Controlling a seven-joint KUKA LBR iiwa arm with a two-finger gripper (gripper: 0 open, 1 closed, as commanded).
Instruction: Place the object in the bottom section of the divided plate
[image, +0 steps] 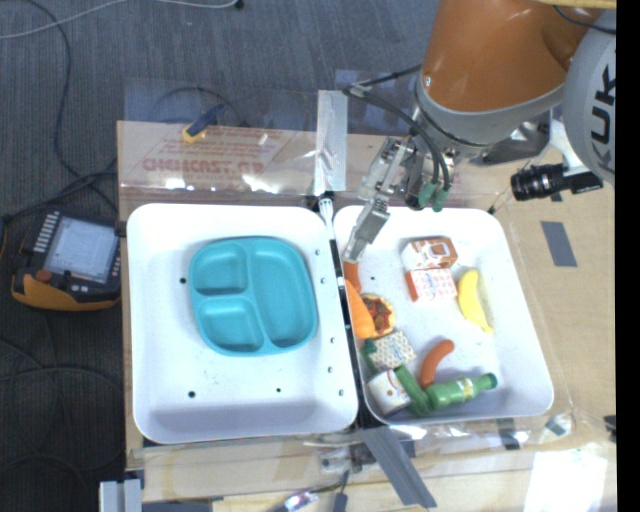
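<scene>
The gripper (358, 232) is hanging over the upper left corner of the right bin (520, 300), tilted down toward the wall it shares with the left bin (150, 330). Whether the jaws are spread or pressed together cannot be told from this angle, and nothing is showing between them.

The task is not naming its object. The nearest candidate, an orange piece (355, 300) like a carrot, is lying along the shared wall just below the fingertips and apart from them. Further down the same side, a patterned food toy (378, 312), a checkered block (392, 350) and a green bottle (455, 390) are crowding together. A carton (430, 268), a banana (473, 300) and a sausage (437, 360) are sitting well apart to the right.

The risk is looking plain: the orange piece is pressing against the wall, so one finger may be landing on the rim instead of sliding beside it, and a closing grip may be skidding off or nudging the neighbours. A weak pinch could also be dropping the load on the way over.

The blue plate (252, 295) is waiting in the left bin, its wide bottom section bare.
</scene>
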